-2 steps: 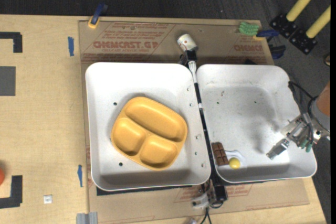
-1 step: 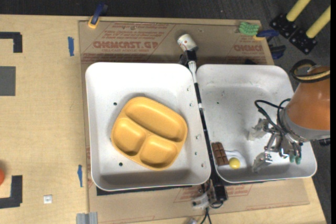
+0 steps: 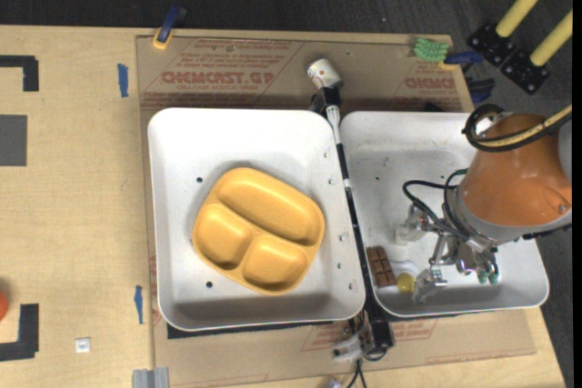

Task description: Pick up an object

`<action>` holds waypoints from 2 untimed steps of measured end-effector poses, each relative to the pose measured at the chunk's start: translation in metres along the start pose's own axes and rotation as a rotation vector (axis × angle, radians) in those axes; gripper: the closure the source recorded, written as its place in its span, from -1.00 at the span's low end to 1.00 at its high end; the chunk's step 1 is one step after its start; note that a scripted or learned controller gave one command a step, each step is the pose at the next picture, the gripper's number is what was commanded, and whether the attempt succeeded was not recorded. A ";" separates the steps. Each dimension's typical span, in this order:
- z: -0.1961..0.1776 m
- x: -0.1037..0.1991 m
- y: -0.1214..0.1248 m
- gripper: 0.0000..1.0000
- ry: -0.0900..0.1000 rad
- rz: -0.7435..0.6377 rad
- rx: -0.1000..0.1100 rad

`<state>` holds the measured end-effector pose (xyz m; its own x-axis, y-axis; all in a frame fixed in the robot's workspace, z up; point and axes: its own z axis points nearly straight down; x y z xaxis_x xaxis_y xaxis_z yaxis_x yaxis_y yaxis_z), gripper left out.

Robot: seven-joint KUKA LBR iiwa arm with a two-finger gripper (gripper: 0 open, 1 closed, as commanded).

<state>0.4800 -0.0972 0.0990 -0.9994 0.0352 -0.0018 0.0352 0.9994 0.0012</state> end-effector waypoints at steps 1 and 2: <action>-0.049 -0.084 -0.026 -1.00 -0.004 0.191 0.001; 0.013 -0.150 -0.111 -1.00 -0.004 0.159 0.002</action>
